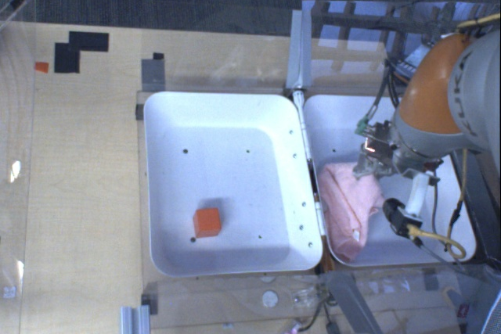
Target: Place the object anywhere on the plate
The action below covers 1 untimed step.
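Overhead, two bins (227,113): one orange cube (207,222), one pink cloth (348,203); hand (374,168) grip perhaps hidden, cannot tell.

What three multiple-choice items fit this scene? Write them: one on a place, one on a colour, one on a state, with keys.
1. The orange cube lies in: A the view's left bin; B the right bin; C the bench outside the bins.
2. The soft object in the right bin is: A green; B pink; C blue.
3. The cube is: A resting alone on the bin floor; B stacked on the soft object; C raised in the gripper.

Key: 1 A, it sits near the left bin's front. 2 B, it is pale pink. 3 A, the gripper is over the right bin, apart from the cube.
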Each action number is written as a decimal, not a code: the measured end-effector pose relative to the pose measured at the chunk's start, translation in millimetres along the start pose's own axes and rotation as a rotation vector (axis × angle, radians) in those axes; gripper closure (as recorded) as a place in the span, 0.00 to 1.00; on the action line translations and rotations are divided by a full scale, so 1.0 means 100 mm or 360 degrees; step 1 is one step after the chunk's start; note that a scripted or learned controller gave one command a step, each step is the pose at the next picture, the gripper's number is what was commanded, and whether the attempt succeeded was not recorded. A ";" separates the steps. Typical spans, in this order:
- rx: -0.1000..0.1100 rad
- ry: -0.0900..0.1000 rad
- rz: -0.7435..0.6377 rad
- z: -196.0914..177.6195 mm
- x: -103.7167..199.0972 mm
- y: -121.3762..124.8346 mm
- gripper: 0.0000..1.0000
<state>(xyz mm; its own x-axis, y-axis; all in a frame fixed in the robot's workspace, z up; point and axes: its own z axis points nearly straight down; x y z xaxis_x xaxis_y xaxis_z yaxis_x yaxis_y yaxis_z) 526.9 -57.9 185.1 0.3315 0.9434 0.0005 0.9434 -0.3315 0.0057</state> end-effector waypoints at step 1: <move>-0.0004 0.0002 -0.0014 -0.40 0.02 0.02 1.00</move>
<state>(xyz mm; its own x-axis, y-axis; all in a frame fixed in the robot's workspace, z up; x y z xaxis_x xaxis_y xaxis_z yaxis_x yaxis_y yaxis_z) 529.5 -56.9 225.6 0.3232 0.9463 0.0014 0.9463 -0.3232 0.0084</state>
